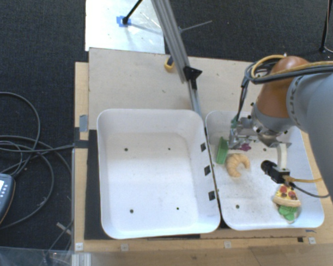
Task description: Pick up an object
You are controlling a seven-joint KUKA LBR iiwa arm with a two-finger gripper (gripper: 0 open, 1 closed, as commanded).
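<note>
- Judging by where the gripper (pixel 240 139) hangs, the likeliest target is the croissant (pixel 238 164). It lies left of the middle of the right bin (pixel 251 212), at about 6 o'clock from the gripper, near it.
- Whether the gripper is apart or together, I cannot tell. A small purple thing (pixel 245 144) sits just at its tip, and I cannot tell if it is gripped.
- One risk is the green piece (pixel 222 151), just beside the croissant at 10 o'clock, against the bin wall. A descent slightly off could push it or catch both.
- Another risk is the croissant's curved shape — it may slip out when squeezed.
- Count: one croissant, one green piece, one purple thing, one pizza slice (pixel 286 195) at 4 o'clock, one green lump (pixel 288 212) below it — and two bins, the left bin (pixel 149 173) included.
</note>
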